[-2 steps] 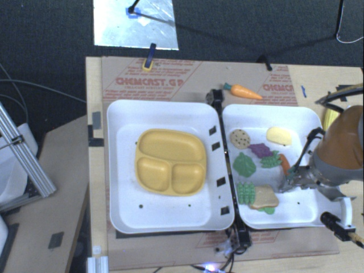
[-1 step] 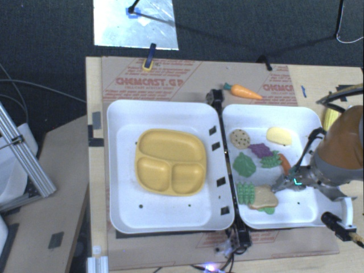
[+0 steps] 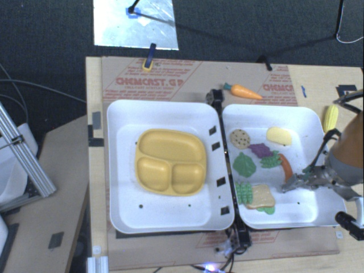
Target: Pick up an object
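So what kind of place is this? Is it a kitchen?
Probably not a kitchen: more likely a robot lab. A robot arm reaches into a white bin of toy food like a cookie and a sandwich, on a cardboard-covered bench with loose cables.

Beside the right bin (image 3: pixel 314 116), along its right wall, the arm (image 3: pixel 348 158) shows as a rounded grey body topped by a band of orange-brown. A thin dark cable runs down from that band's left side along the arm's edge. From the grey body a slim grey metal assembly of thin rods and links reaches out over the bin's floor, ending in the gripper (image 3: pixel 287 185), which looks narrow and pointed; detail there is too small to make out. Below the grey body, near the bin's lower right corner, sit a pale grey block and a short black cylindrical piece.
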